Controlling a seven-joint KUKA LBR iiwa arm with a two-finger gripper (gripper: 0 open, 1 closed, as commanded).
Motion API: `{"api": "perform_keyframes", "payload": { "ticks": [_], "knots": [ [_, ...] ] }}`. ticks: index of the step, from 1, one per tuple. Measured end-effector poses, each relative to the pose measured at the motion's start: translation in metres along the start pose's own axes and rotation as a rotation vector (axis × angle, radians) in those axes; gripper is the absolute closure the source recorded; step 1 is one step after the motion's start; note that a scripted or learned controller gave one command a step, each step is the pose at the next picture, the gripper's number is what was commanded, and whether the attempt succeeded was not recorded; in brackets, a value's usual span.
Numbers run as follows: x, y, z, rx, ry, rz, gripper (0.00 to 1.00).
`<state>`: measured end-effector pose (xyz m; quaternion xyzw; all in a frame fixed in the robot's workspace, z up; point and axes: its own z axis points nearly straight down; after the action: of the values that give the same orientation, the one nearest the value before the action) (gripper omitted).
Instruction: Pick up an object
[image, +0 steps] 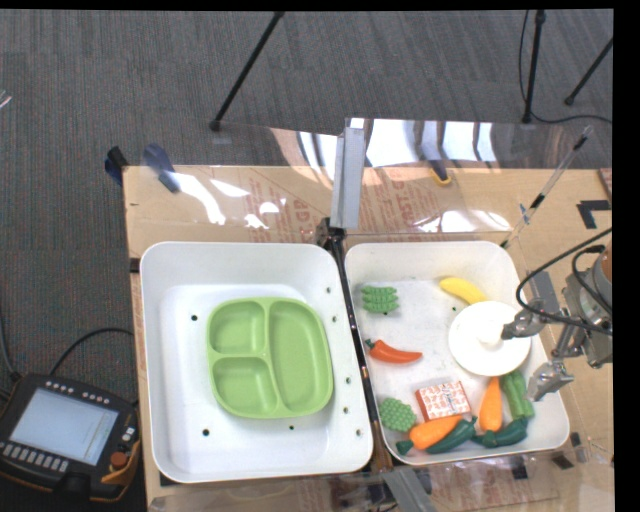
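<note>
Toys crowd the right bin's (428, 255) near corner; bare floor lies around the red pepper (395, 352).

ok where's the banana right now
The banana lies in the right bin, near its far edge, just above the white plate.

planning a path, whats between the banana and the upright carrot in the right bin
In the camera view, the white round plate lies between the yellow banana and the upright carrot, with the gripper at its right edge.
</note>
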<state>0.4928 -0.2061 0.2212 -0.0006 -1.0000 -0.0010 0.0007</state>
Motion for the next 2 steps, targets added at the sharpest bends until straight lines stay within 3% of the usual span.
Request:
{"api": "perform_keyframes", "payload": {
  "ticks": [1,2],
  "knots": [
    [0.007,0.061,0.133,0.0,-0.009,0.023,0.0],
    [0.006,0.063,0.123,0.001,-0.007,0.018,1.0]
  ]
}}
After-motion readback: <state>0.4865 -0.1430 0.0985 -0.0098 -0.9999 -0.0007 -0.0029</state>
